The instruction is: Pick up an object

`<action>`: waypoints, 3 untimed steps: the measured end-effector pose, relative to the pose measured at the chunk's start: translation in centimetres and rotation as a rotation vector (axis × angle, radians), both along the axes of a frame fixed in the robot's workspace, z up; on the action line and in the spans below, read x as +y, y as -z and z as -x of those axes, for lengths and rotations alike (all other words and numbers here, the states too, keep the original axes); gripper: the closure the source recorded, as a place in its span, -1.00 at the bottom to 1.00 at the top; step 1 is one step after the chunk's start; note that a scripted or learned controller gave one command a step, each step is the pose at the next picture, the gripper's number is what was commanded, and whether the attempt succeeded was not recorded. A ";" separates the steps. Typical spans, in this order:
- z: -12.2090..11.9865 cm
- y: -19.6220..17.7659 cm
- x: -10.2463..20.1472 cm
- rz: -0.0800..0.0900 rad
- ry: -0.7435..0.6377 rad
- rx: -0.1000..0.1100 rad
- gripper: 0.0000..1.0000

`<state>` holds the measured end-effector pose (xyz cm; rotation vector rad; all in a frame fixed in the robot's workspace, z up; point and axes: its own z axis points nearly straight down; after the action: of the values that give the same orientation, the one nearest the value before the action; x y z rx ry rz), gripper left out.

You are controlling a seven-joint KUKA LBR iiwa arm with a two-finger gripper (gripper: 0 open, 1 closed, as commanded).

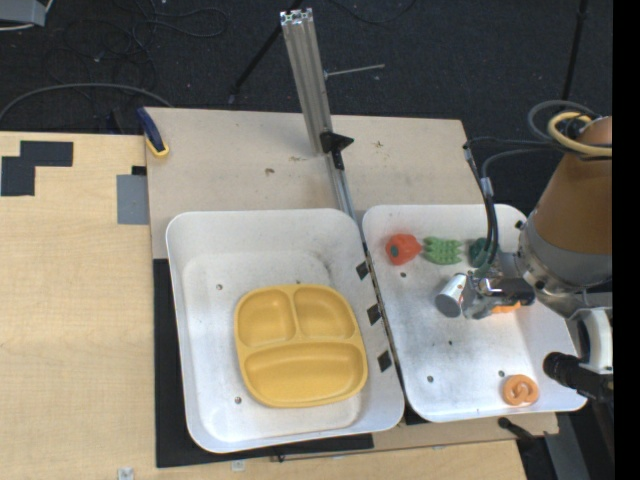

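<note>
Hovering low in the right bin [430, 368], gripper [478, 296] — its state couldn't be told — green toy [441, 250] just beyond; nothing visibly lifted yet

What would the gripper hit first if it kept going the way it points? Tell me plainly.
The gripper points toward the view's left, low over the right bin. Straight on, its line crosses bare bin floor, so the bin's left wall would probably come first. The red object lies beside that line. Depth is unclear.

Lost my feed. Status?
Hand low in right bin, beside silver cup. Red toy, green toy behind. Yellow divided plate in left bin.
</note>
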<state>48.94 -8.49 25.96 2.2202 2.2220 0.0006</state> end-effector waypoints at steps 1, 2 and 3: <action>-1.9 -0.4 4.6 -0.001 -0.004 0.002 1.00; -3.2 0.3 9.3 -0.001 -0.003 0.003 1.00; -6.5 0.3 13.8 -0.001 -0.003 0.002 1.00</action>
<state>55.48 5.30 25.65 2.2179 2.2273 -0.0004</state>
